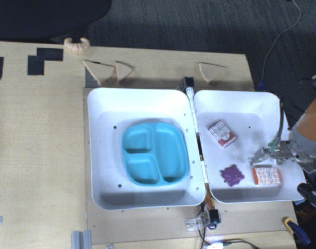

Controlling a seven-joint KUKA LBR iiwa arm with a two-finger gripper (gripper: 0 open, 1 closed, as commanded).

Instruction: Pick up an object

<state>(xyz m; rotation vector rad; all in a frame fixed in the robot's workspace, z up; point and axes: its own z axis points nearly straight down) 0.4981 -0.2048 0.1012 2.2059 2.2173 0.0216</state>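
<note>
Open floor in the right bin behind the red-and-white packet, purple piece and orange packet.

I see a blue tray lying in the left bin, well to the left of the pincer. Past the bins' far rim, up-view from the pincer, wooden wedges stand on the bench. A thin cable trails over the dark floor beyond.

Single fixed camera above the table, looking down at a slant. Mid distance: both white bins fit whole, left bin and right bin side by side near centre-right. Dark floor along the top; arm enters at right edge.
</note>
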